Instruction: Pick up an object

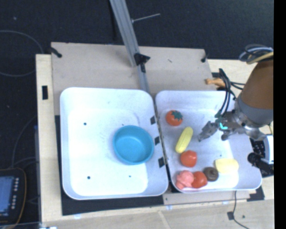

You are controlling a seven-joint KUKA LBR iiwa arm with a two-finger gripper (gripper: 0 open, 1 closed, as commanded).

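I am watching the right bin [238,99], where the pickable things are lying clustered: a yellow corn-like piece [183,140], a tomato with a green top [174,118], a red ball [188,158], and along the near wall a pink piece [184,179], another red piece [199,179], a brown ring [211,173] and a pale yellow block [226,166]. The blue bowl [132,144] is sitting alone in the left bin [76,109]. I judge the arm is reaching in because the targets are all here. The gripper [214,131] is hanging spread apart, holding nothing, just right of the corn-like piece, apart from it.
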